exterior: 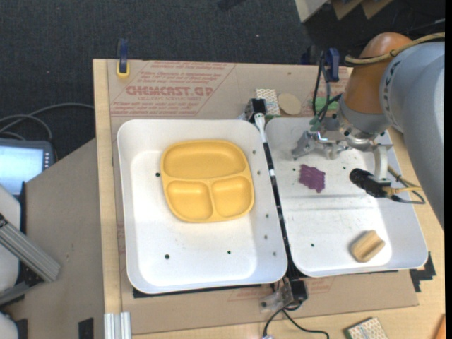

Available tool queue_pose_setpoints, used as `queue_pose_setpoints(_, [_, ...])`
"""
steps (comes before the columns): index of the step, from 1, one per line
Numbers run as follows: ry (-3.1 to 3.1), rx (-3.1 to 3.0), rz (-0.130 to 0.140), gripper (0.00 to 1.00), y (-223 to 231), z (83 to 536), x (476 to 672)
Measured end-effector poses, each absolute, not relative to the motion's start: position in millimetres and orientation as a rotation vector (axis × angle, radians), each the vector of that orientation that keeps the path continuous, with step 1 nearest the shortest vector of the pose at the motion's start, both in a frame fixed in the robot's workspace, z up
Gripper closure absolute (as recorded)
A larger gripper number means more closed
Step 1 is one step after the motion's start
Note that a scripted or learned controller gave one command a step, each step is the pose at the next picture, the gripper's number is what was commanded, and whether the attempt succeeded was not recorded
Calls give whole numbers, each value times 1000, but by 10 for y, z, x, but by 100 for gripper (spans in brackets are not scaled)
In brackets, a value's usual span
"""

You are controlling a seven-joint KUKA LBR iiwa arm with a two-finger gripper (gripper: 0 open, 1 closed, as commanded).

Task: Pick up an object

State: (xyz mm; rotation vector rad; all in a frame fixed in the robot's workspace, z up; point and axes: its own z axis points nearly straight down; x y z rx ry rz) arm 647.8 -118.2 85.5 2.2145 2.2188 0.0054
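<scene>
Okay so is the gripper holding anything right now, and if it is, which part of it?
Nothing is held. The gripper hangs at the back of the right bin, apart from the purple object, with nothing between its fingers.

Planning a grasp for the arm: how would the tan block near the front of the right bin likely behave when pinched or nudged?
The tan block looks chunky with rounded edges, so it is probably stiff and fairly light. It lies flat on the right bin floor, so a nudge would likely slide it, not roll it. Its smooth sides might slip.
</scene>
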Motion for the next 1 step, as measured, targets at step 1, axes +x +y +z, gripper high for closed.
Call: queue_pose_setpoints(1, [2223, 2228, -4, 0, -1050, 844, 5794])
